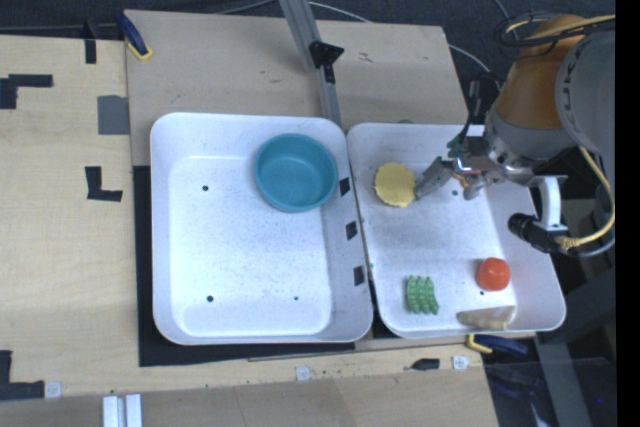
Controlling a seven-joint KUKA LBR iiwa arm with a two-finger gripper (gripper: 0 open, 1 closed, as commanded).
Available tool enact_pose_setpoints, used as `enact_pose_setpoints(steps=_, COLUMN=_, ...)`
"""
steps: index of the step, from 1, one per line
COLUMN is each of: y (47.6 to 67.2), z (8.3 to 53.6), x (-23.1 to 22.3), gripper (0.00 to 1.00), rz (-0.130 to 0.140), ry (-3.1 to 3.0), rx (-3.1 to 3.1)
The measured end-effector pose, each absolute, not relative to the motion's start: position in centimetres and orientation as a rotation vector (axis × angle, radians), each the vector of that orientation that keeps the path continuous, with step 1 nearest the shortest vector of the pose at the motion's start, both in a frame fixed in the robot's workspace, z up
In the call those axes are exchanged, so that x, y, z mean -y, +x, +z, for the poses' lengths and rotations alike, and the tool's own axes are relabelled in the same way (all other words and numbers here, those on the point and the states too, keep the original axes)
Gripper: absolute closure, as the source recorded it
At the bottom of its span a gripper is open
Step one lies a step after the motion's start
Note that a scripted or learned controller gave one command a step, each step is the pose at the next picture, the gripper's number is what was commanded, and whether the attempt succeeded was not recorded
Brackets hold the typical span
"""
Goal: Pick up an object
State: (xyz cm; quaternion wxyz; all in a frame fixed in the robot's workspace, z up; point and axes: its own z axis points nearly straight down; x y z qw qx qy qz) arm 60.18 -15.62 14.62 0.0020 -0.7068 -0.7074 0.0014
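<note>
Yellow round object (394, 184) lay loose in the right bin (455, 245), the gripper (436, 180) just beside it, jaws apparently spread, gripping nothing.

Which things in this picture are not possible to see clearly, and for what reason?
- Claw, camera view: its tip is small and dark, so any contact with the yellow object beside it cannot be judged.
- Pale object at the right bin's near corner: too blurred to identify.
- Green object: too small to name.
- Blue bowl in the left bin: contents unclear from this slant.
</note>
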Motion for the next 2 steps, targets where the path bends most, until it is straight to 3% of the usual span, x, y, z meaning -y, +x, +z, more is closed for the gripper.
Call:
enact_pose_setpoints(steps=1, y=60.0, z=9.4, x=15.6, gripper=0.00, rz=0.004, ry=-2.218, rx=2.219)
enact_pose_setpoints(steps=2, y=60.2, z=10.6, x=15.6, gripper=1.00, rz=0.001, ry=-2.220, rx=2.223)
